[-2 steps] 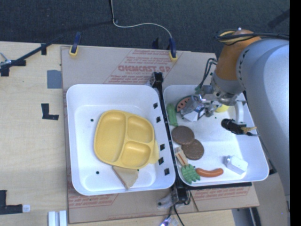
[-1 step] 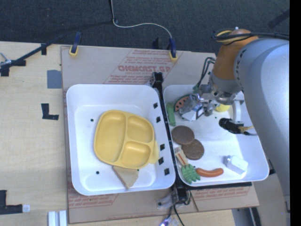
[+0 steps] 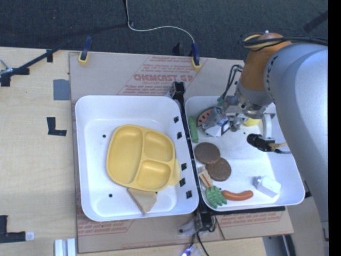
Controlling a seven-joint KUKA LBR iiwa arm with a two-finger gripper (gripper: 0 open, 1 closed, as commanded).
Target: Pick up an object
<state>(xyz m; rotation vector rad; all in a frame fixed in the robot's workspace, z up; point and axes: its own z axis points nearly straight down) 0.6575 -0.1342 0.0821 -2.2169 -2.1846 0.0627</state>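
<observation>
Wooden bench (image 3: 32,143), 2 white bins (image 3: 85,143)

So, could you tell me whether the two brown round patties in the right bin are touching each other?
Touching. The camera view shows the upper brown patty and the lower brown patty meeting edge to edge, with no white bin floor showing between them.

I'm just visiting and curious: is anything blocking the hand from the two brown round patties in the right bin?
Nothing visible does. The hand sits at the back of the right bin, and the brown patties lie just in front of it, uncovered, with bare white floor between.
</observation>
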